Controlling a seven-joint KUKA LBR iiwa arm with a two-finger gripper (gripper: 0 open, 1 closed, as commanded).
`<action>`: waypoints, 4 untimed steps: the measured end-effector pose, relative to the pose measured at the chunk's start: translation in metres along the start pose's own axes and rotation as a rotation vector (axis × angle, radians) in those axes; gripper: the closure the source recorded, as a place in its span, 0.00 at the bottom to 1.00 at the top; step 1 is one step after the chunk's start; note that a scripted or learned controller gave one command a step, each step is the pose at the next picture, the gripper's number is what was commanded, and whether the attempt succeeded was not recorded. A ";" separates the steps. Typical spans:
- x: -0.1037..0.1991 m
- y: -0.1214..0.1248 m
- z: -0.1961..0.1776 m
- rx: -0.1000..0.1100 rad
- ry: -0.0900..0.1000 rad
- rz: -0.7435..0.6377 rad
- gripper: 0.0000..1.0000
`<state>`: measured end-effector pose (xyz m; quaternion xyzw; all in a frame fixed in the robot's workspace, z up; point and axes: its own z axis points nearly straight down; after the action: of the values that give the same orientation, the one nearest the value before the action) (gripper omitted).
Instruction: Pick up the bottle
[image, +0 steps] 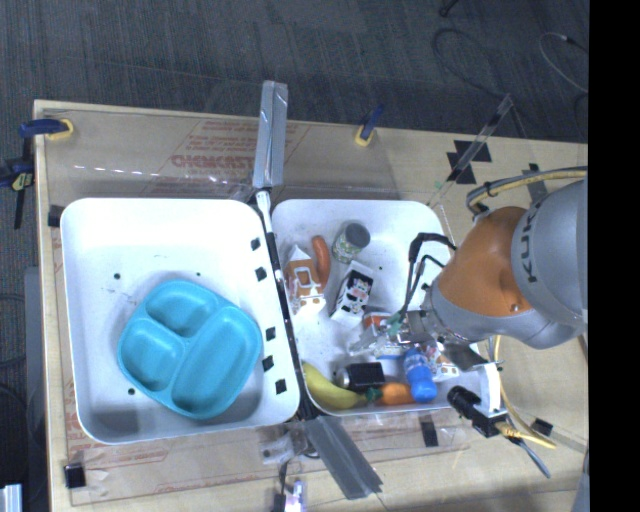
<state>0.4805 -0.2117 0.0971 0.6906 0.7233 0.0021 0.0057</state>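
The bottle is clear plastic with a blue cap. It lies on its side near the front right of the right bin, cap pointing to the front. My gripper reaches down from the grey and orange arm and sits right over the bottle's clear body, partly covering it. The wrist hides where the gripper meets the bottle.
Around the bottle lie a banana, a black block and an orange piece. Further back are a white and black box, a sausage, a silver can and an orange packet. A blue divided plate lies in the left bin.
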 end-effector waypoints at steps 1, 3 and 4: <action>0.000 -0.002 -0.088 0.011 0.006 -0.168 0.00; 0.001 -0.002 -0.091 0.010 0.006 -0.139 0.00; 0.003 -0.003 0.006 0.013 0.008 -0.140 0.00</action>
<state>0.4771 -0.2087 0.0907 0.6381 0.7700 -0.0001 -0.0017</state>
